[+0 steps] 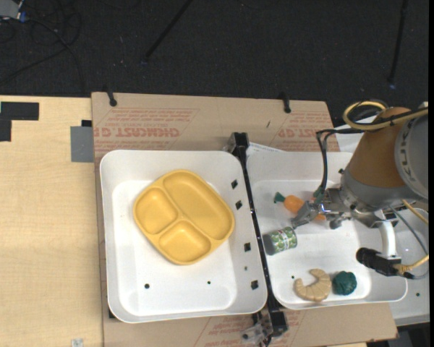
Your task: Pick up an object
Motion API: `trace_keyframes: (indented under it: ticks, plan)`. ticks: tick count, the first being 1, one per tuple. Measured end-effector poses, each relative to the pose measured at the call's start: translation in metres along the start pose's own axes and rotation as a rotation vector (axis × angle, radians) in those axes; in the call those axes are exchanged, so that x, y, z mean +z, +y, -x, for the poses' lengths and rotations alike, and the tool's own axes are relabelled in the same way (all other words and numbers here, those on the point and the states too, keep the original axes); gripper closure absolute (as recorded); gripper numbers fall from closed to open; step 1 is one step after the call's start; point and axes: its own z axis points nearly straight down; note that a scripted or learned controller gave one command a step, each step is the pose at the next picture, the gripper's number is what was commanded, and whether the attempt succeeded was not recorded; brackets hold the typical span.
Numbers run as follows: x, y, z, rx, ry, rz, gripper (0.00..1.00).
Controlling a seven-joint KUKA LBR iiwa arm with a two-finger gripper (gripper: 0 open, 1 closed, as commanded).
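The right bin (304, 166) holds several small objects. An orange toy carrot (292, 202) with a green top lies near its middle. A green can (281, 240) lies on its side close to the divider. A tan croissant-shaped piece (312, 286) and a dark green ball (344, 283) rest at the front edge. My gripper (317, 213) is low in the right bin, just right of the carrot and above the can, with the grey arm (380, 166) behind it.
A yellow divided plate (184, 215) sits in the left bin (123, 266). A black cylindrical part (376, 261) and cables hang at the right bin's front right. Brown cardboard (202, 125) lies under the bins.
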Motion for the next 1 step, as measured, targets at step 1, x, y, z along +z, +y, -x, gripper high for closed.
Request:
trace_keyframes:
  ticks: [1]
  plan:
    - [0.0172, 0.0, -0.0003, -0.001, -0.002, 0.005, 0.0]
